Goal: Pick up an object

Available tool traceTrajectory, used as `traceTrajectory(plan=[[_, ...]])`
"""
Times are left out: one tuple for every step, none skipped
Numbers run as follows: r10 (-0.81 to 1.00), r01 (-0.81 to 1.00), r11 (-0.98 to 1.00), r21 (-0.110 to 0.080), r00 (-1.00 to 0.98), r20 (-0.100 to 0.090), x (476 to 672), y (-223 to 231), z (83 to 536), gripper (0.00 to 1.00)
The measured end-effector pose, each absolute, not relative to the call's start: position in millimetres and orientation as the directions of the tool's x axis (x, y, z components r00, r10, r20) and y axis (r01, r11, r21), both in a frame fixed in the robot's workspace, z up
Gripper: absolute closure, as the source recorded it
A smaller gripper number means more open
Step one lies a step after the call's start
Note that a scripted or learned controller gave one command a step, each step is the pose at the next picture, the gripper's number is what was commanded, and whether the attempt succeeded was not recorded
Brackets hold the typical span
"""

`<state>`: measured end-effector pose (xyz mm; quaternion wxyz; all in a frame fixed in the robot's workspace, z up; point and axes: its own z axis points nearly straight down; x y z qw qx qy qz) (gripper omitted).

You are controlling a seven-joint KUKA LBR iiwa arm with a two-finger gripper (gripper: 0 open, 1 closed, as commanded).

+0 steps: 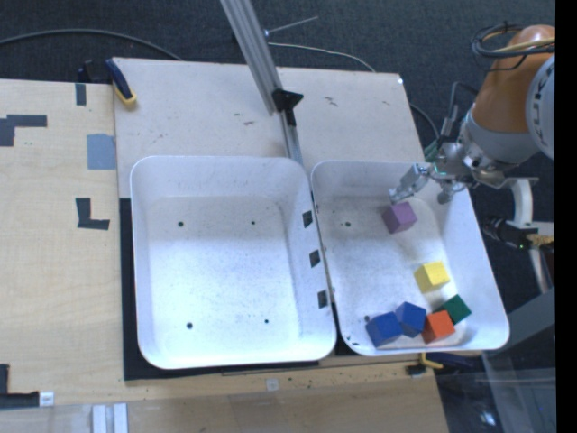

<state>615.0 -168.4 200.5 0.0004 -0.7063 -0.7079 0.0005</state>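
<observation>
Landmark: right bin (469, 242), the white bin nearer the arm. At its near edge, in the near corner toward the arm, a cluster of blocks: a blue block (384, 328) lies nearest the divider side, a second blue block (412, 317) just beside it and touching, an orange block (438, 326) pressed against that one, and a green block (457, 308) just behind the orange, up against the bin's wall. A little farther into the bin, a yellow block (433, 275) sits by itself, near the cluster but apart from it. Farther again, toward the bin's far end, a purple block (399, 216) lies on the floor, tilted relative to the bin's walls, well apart from the yellow one. The gripper (421, 183) hangs just beyond the purple block, over the bin's far corner on the arm side; one finger (406, 186) points down toward the block, close to its far edge, contact not clear. Nothing is seen between the fingers; whether they stand open or closed cannot be told at this size. The arm (509, 106), grey with an orange band, reaches in past the bin's far wall. The left bin (144, 242) sits beside the right bin, sharing the middle divider
</observation>
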Motion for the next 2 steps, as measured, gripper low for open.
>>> traceTrajectory(plan=[[1.0,1.0,0.002,-0.006,-0.002,-0.001,637.0,-188.0,105.2,0.0],[1.0,1.0,0.004,-0.003,-0.004,-0.002,637.8,-186.9,119.7,1.0]])
